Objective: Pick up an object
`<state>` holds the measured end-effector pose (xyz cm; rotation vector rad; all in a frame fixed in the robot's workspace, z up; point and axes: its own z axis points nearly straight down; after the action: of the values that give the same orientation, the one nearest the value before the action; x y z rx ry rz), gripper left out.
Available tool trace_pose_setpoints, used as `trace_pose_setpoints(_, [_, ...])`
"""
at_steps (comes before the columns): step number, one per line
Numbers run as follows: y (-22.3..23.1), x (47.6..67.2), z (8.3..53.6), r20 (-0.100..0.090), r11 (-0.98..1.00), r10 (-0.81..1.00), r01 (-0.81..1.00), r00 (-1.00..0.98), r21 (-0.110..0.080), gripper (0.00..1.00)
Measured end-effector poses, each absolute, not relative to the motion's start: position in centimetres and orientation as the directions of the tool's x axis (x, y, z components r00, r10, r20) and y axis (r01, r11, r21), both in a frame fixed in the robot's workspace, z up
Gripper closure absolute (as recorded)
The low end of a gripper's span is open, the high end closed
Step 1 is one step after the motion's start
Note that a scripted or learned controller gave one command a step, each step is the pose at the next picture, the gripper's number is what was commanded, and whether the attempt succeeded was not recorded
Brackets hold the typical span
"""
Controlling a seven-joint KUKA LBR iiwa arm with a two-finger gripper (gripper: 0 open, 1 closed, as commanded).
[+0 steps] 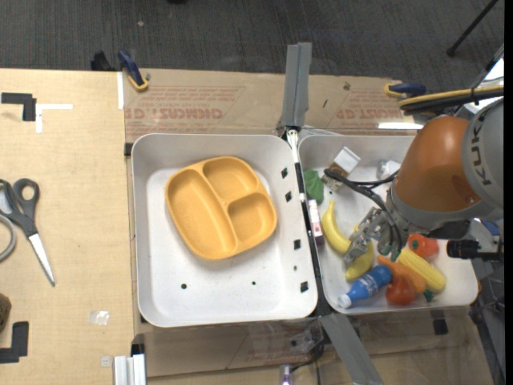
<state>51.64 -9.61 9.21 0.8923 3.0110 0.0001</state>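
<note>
Gripper (373, 233) is down in the right bin (353, 144), right over the toy pile: banana (334, 229), blue bottle (366, 286), corn (425, 268), something red (401, 293). Can't tell if the jaws are open or closed, there's too much clutter around them. Nothing looks lifted; everything sits on the bin floor, so I'd say the pick isn't done yet. Left bin (148, 239) just has the yellow plate (220, 207). Scissors (28, 223) lie on the table (64, 295), far left.
</note>
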Motion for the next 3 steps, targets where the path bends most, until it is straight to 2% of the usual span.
trace_pose_setpoints(1, [-0.8,49.5,19.1,-0.001,0.828,0.560,0.560,-0.828,0.000,1.00])
trace_pose_setpoints(2, [-8.3,54.1,21.7,-0.003,0.876,0.482,0.482,-0.876,0.000,1.00])
trace_pose_setpoints(3, [-12.6,53.7,9.2,-0.002,0.895,0.447,0.447,-0.895,0.000,1.00])
